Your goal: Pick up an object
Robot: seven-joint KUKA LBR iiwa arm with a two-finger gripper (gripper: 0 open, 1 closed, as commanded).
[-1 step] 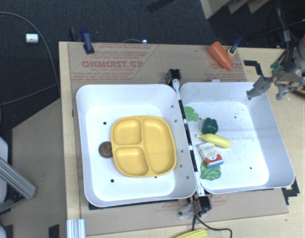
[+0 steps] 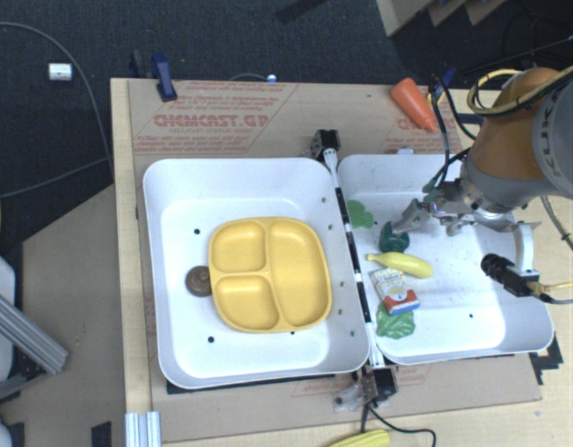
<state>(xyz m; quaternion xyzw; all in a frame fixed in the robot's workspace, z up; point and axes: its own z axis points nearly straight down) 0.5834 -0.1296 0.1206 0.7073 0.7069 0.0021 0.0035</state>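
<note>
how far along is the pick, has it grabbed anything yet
Early stage. Done: the arm has reached over the right bin, its tool low near the dark green item. In hand: nothing visibly gripped. Left: close on an item, such as the banana or small carton, and lift it.

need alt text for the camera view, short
The arm's gripper reaches from the right over the right bin, near a banana, small carton and green items. The left bin holds a yellow divided plate.
</note>
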